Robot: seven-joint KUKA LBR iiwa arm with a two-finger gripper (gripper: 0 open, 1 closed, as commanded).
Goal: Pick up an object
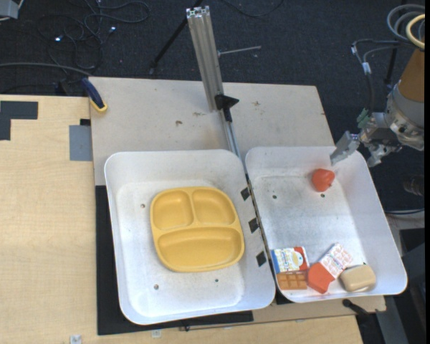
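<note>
Dark floor strewn with cables rings a pale bench (272,113), and on it we note two shallow white bins side by side. We take the nearest loose item to the arm as the likely pick: a small red object (322,178) lying at about 1 o'clock within the right bin (358,228), on the bin floor, nothing touching it.

Gripper (360,146) sits just off the red object toward 2 o'clock, over the bin's upper right rim, apart from the object. We cannot tell how its claw is set; the shapes there are too small and jumbled. Nothing visible is held by it. Grey arm with its orange band (416,74) enters from 3 o'clock.

Down at 5 o'clock in the same bin we log a cluster: a printed carton (289,258), a waffle-patterned brown piece (292,281) just below it, an orange-red block (319,276) beside that, a small red-and-white packet (337,259), and a tan bread-like lump (357,277), all close together or touching.

Left bin (129,264) carries a yellow divided plate (196,228), three compartments, lying flat near its middle.

At 12 o'clock from the bins an aluminium post (206,56) rises from the bench. At 9 o'clock lies a light wooden tabletop (36,221).
</note>
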